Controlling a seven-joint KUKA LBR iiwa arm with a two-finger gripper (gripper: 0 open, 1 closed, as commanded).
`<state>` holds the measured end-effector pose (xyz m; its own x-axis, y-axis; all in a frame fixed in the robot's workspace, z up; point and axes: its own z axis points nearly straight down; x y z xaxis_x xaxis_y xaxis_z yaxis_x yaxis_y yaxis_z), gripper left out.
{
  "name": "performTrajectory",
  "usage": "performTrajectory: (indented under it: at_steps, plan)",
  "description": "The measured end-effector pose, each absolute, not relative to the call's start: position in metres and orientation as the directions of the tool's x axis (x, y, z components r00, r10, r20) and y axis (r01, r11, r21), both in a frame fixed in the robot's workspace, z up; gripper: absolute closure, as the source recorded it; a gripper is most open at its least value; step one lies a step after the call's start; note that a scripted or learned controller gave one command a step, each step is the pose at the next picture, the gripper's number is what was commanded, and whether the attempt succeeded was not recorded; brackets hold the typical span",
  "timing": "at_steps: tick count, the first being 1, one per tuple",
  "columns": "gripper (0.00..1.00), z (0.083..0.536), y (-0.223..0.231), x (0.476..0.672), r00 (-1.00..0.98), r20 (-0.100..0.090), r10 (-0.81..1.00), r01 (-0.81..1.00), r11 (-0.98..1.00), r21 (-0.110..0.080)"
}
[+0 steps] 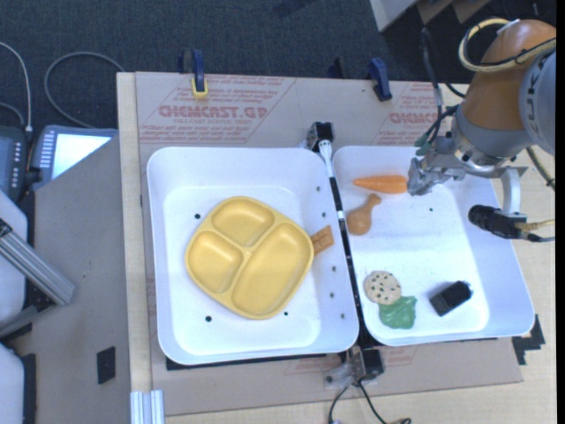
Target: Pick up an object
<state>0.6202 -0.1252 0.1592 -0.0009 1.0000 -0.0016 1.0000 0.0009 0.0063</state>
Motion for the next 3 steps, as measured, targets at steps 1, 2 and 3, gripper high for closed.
performTrajectory:
  at_steps: [1, 2, 3]
  plan:
    - [1.0, 0.222, -0.128, 0.626, -0.001, -0.002, 1.0, 1.0, 0.001, 0.006]
    - [1.0, 0.226, -0.128, 0.626, -0.001, -0.001, 1.0, 1.0, 0.001, 0.003]
    - [1.0, 0.215, -0.077, 0.631, -0.004, 0.001, 1.0, 1.0, 0.004, -0.002]
